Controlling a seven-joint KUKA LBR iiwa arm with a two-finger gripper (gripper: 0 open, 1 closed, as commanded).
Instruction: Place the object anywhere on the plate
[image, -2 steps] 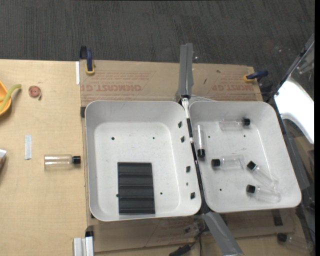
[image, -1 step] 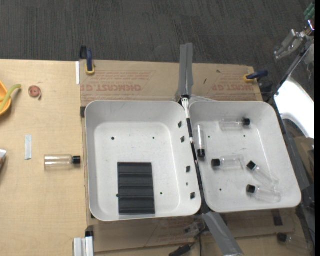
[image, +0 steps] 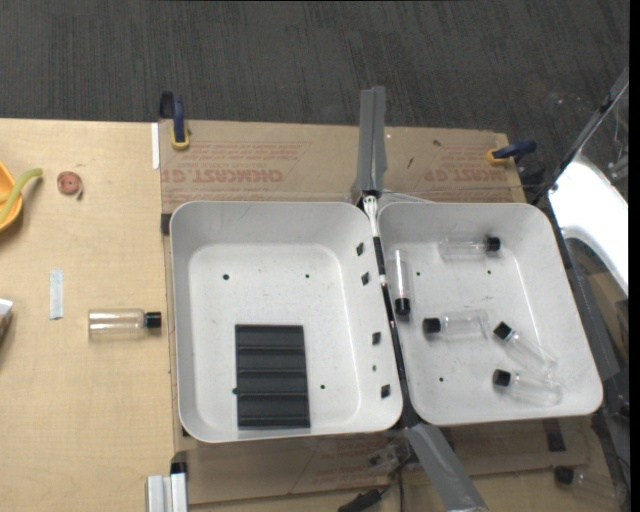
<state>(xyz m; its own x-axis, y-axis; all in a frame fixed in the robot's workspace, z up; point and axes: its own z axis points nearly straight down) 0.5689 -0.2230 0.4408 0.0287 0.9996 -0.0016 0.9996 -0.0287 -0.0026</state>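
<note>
Two white bins sit on cardboard (image: 300, 165) on a wood worktop (image: 90, 420), with dark floor (image: 300, 50) behind. The black plate (image: 270, 377) lies near the left bin's (image: 190, 300) front edge. Clear vials (image: 455, 325) lie in the right bin (image: 560, 260). I cannot tell if the pincer is open or closed.

Robot arm (image: 590, 215) at right edge, pale curved casing
</note>
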